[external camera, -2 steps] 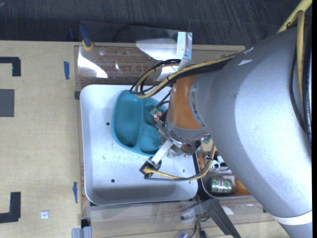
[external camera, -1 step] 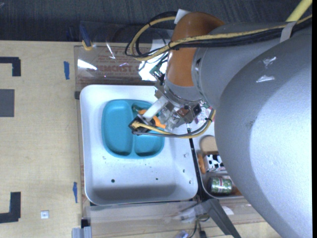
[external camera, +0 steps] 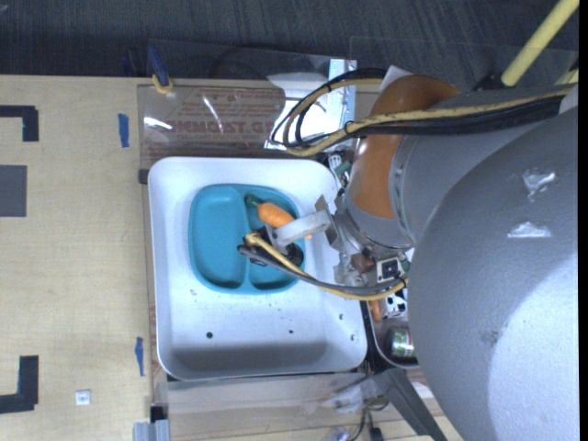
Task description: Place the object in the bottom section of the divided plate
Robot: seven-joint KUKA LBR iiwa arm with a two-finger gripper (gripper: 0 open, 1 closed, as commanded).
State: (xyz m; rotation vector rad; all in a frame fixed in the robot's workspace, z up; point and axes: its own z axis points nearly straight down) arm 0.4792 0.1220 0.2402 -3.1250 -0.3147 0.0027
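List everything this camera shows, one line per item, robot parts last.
Shallow white bin: one, white, middle of the bench.
Blue divided plastic plate: one, blue, inside the bin, toward its upper half.
Orange carrot-shaped object: one, orange, on the plate's upper right section.
Clear plastic sheet: one, transparent, just above the bin's top edge.
Blue tape strips: at least two, blue, left of the bin.
Black floor-style marks: three, black, along the bench's left edge.
Pale wooden bench: one, light wood, under everything.
Yellow pole: one, yellow, top right corner.
Robot arm: one, grey with an orange band, reaching from the right over the plate's right side.
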